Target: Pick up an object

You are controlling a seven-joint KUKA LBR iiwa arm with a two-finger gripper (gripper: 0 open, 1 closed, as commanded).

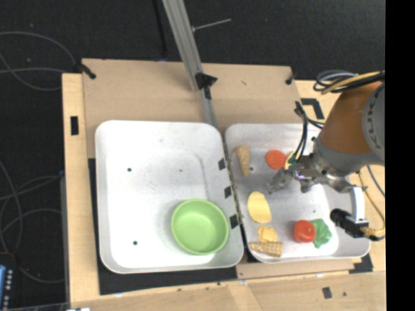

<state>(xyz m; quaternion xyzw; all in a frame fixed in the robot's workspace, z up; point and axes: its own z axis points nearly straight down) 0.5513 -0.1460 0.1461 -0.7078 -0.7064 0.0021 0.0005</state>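
My gripper (285, 177) hangs over the middle of the right bin (337, 254), at the end of the grey and orange arm (347, 135) coming in from the right. An orange-red round piece (275, 159) lies just up and left of it. A yellow oval piece (259, 207) lies down and left of it. A red tomato-like toy (303, 230) with a green leafy part (322, 233) sits below it near the bin's front. I see nothing clearly held.
A tan cone-shaped piece (243, 159) lies by the right bin's left wall. Two waffle-like pieces (267, 240) rest in its front left corner. A green bowl (200, 225) sits at the left bin's (130, 148) front right. A metal pole (185, 37) rises behind the bins.
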